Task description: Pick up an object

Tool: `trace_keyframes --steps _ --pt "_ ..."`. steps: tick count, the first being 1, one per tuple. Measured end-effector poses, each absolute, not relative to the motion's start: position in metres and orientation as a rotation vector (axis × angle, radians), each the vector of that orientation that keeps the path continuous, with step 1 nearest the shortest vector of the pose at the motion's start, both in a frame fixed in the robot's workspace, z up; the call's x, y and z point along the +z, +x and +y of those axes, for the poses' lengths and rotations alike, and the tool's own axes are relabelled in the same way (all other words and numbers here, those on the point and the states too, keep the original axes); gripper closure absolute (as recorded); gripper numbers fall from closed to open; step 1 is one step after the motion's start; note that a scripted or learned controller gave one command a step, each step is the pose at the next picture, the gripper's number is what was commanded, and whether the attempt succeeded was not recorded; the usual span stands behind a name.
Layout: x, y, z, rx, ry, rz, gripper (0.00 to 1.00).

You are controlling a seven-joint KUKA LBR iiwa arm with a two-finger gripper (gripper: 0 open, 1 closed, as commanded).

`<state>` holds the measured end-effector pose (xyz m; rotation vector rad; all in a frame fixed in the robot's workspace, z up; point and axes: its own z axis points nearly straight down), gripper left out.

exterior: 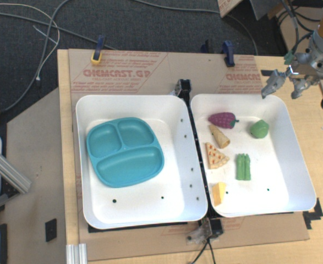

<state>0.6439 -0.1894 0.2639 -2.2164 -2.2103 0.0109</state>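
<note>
The right bin (293,164) holds several toy foods: a purple grape bunch (222,119), a green round fruit (259,128), a tan cone (220,136), a pizza slice (215,155), a green asparagus bundle (242,166) and a yellow cheese wedge (219,193). My gripper (285,87) hangs above the right bin's far right corner, open, with nothing between its fingers. It sits up and to the right of the green fruit, well apart from all the foods.
The left bin (89,202) carries a teal divided plate (126,150). A black divider (191,125) runs between the bins. Blue clamps (99,48) (228,53) pin the cardboard sheet at the back. Cables lie on the dark floor beyond.
</note>
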Motion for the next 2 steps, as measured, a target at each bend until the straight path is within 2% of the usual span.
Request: trace_keyframes --steps 1,2 --pt "0.272 0.646 -0.189 0.0 -2.221 -2.221 0.0" --pt "0.228 0.64 -0.191 0.005 -2.218 -2.218 0.0"
